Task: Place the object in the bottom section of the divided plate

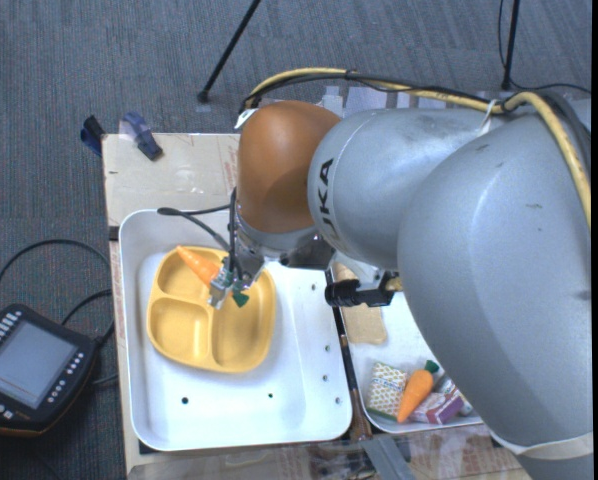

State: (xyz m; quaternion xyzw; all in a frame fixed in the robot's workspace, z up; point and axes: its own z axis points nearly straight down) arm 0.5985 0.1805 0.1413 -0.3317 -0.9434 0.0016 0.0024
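Grey carpet lying all round, with tripod legs (234,40) crossing it up top and a teach pendant (27,366) sitting at the lower left, its cable looping away. Pale worktop (169,168) carrying two white bins: left bin (229,408) in full view, right bin (419,343) mostly hidden under the big grey arm (459,248) and cut off along its far side. Yellow divided plate (211,313) resting in the left bin toward its left wall. Orange carrot-like piece (199,263) lying in the plate's upper compartment, partly covered by the hand. Hand (229,290) hanging over the plate's middle, just beside that orange piece, with a small green bit showing at its tip; too small and shadowed to tell whether spread or pressed together, or pinching anything. Toy carrot (415,393) lying in the right bin's near corner among patterned packets (387,388), hard to make out. Blue clip (141,134) sitting on the worktop's far left corner.
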